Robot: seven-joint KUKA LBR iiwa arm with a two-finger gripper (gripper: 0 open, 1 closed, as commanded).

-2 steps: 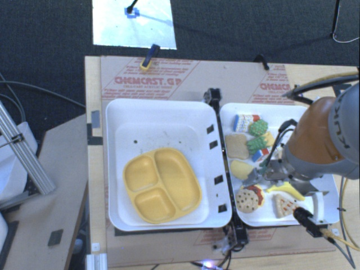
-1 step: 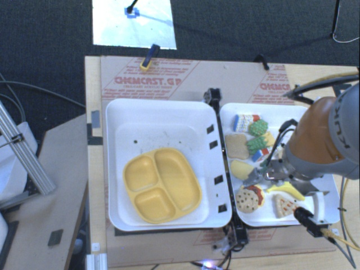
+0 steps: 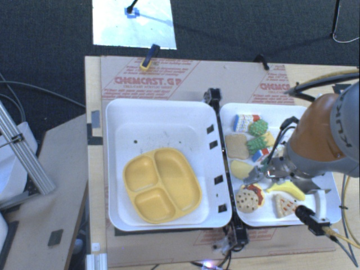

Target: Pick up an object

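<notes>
A: Jaws first. The grey arm's two-finger gripper [image 3: 263, 172] sits low in the right-hand shallow white bin [image 3: 332, 212]. Spread or pressed together?

B: Cannot tell; the wrist covers them, and nothing visibly sits between them.

A: Nearest things outward?

B: A pale yellow, rounded plastic food piece [image 3: 240, 168] lies just beside the tip, toward the left bin. A yellow toy banana [image 3: 288, 190] lies just below it, long axis running roughly left to right, slightly tilted. A round chocolate-chip cookie toy [image 3: 249, 198] is near, below and left.

A: Farther out?

B: A toy pizza slice [image 3: 285, 207], green broccoli toy [image 3: 259, 128], tan bread slice [image 3: 237, 145]. A yellow three-compartment plastic tray [image 3: 162, 184] lies well apart in the left white bin [image 3: 163, 114].

A: Judgement?

B: The pale piece looks the likeliest pick; a short shift left should suffice.
</notes>
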